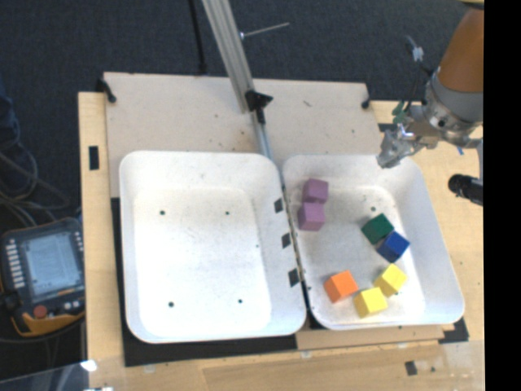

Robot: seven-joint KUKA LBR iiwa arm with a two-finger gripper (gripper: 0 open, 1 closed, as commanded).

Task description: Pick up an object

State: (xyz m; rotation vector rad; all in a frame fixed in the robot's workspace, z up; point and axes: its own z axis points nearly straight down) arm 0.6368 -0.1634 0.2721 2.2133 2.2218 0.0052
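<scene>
Pincer (392,151) is sitting up at the far right corner of the right bin (435,243), right over the rim, and honestly it's just a blurry grey lump from this angle. Can't tell how wide it's spread, and I can't make out anything held in it or touching it. The arm (462,59) comes in from the right, orange band above a grey wrist, and the top of it gets cut off by the frame edge.

All the blocks are in the right bin, well apart from the pincer. Two purple cubes (313,204) sit touching each other near the bin's left wall, one just behind the other. Further right there's a green cube (376,228) with a blue cube (394,245) snug against it. Down at the near end: an orange cube (341,285), then two yellow cubes (380,291) just beside each other, the nearer one close to the orange.

Left bin (130,243) has a few dark specks on its floor, too small to say what they are. A metal rail (229,43) slants down from the top toward the gap between the bins, its upper end cropped off. At the far left a handheld controller (42,271) with a screen sits partly out of frame, text unreadable.
</scene>
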